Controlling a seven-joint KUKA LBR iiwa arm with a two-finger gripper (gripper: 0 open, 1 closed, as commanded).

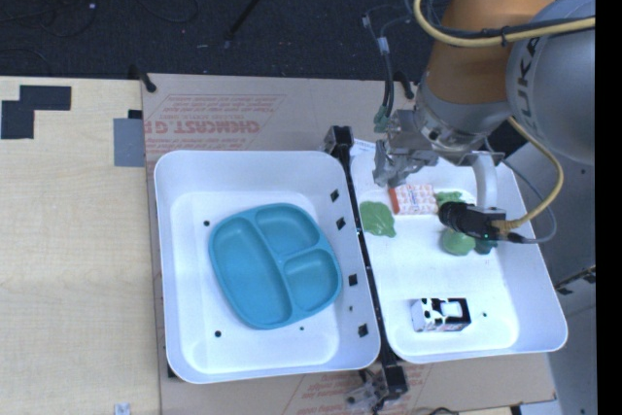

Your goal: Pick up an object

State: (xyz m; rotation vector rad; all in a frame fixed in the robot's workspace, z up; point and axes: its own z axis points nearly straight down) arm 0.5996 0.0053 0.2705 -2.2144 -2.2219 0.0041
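Found the hand (392,172) hanging over the far left part of the right bin (530,301), close to the wall shared with the left bin (185,209). Cannot tell from this angle whether open or closed. Cannot confirm contact with anything. Noted a red-and-white packet (416,199) just beside the hand on its near side, and a green lump (377,219) just beside that, close against the dividing wall. Recorded a second green piece (455,243) further right, partly hidden behind robot hardware. Located a black-and-white item (439,314) well apart from the rest, near the front rim, with bare white floor all round. Logged a blue divided plate (275,262) lying skewed in the left bin, with open margin along each wall. Observed both bins resting on cardboard (243,112) over the pale desk (68,238).
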